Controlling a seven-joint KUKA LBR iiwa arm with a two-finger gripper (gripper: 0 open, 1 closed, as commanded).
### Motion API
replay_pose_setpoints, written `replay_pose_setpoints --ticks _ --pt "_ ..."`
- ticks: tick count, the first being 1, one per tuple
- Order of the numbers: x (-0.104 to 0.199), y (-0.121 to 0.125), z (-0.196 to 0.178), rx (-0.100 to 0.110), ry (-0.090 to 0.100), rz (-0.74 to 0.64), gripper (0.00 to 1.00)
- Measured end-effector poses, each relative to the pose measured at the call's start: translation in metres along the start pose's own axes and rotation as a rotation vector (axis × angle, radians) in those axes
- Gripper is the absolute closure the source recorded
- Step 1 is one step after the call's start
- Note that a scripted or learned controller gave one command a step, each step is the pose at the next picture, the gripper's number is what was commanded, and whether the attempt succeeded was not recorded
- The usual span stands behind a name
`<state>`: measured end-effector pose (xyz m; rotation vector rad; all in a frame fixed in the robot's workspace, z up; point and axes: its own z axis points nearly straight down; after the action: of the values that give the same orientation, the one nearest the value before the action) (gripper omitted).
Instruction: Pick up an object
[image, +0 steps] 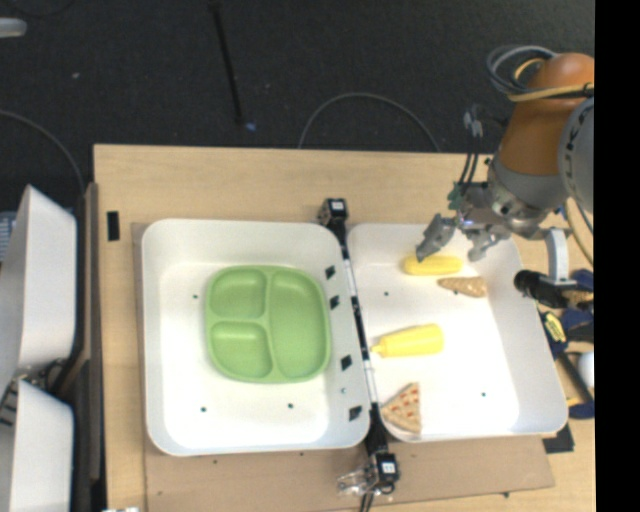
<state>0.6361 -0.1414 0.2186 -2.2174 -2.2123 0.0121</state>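
I have the gripper (458, 238) poised over the far end of the right bin (520, 330), fingers spread with nothing between them, just above a small yellow piece (432, 265) lying on the bin floor. I judge this the approach step of the pick. Next I need to descend straight, straddle the piece, and close before lifting.

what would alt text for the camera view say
An open gripper hovers just above a small yellow piece in the right bin, which also holds a yellow bottle, a pizza slice and a brown piece. A green divided plate sits in the left bin.
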Motion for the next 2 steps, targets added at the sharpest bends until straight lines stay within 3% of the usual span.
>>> replay_pose_setpoints --ticks 1,2 --pt "0.000 0.003 -0.009 -0.014 -0.001 -0.003 0.00" --pt "-0.002 0.003 0.033 -0.010 -0.003 0.000 0.00"
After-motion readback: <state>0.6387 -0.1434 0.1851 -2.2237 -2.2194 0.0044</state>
